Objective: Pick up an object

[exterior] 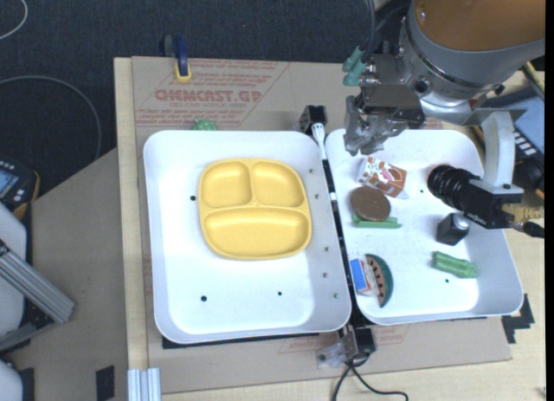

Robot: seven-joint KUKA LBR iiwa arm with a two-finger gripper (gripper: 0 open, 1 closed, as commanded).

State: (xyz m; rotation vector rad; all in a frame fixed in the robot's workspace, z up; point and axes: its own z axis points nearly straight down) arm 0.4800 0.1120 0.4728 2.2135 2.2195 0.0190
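Observation:
My gripper (364, 141) hangs over the far left corner of the right bin (493, 300), just above a red and white packet (383, 175). Nothing shows between its tips. Below the packet lie a brown round disc (370, 204) and a thin green stick (376, 223). A watermelon-slice toy (381, 279) with a blue piece (360, 276) beside it rests near the bin's front left. A green chunk (454, 264) lies at the front right, and a small dark block (450, 229) sits above it.
The left bin (173, 287) holds a yellow divided plate (254, 209). A black ridge (329, 191) runs between the two bins. The arm's bulk fills the upper right, above the right bin's far edge.

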